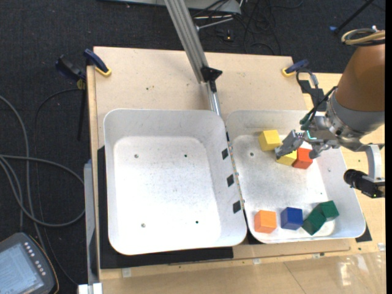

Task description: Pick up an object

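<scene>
My gripper hangs low over the upper part of the right bin, reaching in from the right. Just below it lie a red-orange block and a flat yellow piece, touching each other. To its left sits a yellow cube. The gripper partly covers the tops of the red-orange block and the yellow piece. Whether it touches either one is not visible.
Along the right bin's front edge stand an orange cube, a blue cube and two green blocks. The left bin adjoins on the left. A metal pole slants down to the bins' shared rim.
</scene>
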